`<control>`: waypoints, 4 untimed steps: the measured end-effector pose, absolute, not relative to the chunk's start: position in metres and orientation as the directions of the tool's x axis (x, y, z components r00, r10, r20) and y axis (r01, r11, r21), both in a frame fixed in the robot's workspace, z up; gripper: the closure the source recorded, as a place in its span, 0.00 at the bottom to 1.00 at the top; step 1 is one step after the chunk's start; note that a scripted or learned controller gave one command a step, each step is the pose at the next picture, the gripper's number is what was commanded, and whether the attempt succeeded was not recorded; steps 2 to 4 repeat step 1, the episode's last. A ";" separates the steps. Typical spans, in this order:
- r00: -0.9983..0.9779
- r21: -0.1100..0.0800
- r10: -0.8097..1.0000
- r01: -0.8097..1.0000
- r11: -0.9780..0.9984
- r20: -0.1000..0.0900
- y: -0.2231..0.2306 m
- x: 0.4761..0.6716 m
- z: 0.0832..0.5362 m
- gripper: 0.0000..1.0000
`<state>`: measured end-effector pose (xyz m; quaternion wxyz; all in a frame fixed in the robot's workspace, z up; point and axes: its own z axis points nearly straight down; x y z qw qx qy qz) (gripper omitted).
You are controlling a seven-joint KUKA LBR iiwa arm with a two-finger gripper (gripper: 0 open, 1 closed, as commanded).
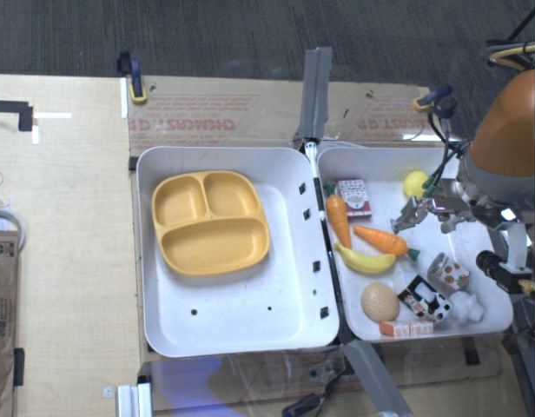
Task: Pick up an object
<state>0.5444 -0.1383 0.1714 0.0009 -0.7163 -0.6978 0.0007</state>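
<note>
- Nearest the camera, along the right bin's [502, 315] front edge, sit a small orange block [388, 328] and a pale printed carton [421, 327], with a black-and-white cow toy [424, 301] just behind them and a white figure [465, 305] toward the front right corner.
- Beside the cow toy on its left lies a tan egg [379, 302].
- A patterned can [448, 274] lies tilted near the right edge.
- Mid-bin, a yellow banana [365, 261] curves below two carrots [339, 220]; the second carrot [380, 239] touches the banana's upper side.
- A red-and-white packet [353, 196] lies toward the back left corner, just beside the first carrot.
- A yellow lemon [415, 183] rests near the back edge.
- The gripper [412, 215] hangs over the bin's middle right, just below the lemon, fingers slightly parted with nothing between them.
- The left bin [163, 320] carries a yellow divided plate [211, 221] toward its back left corner.
</note>
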 end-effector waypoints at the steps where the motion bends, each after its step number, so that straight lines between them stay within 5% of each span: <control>1: 0.026 -0.003 1.000 1.000 -0.026 0.001 -0.132 0.520 0.115 0.00; 4: 0.026 -0.003 1.000 1.000 -0.026 0.001 -0.132 0.520 0.115 0.00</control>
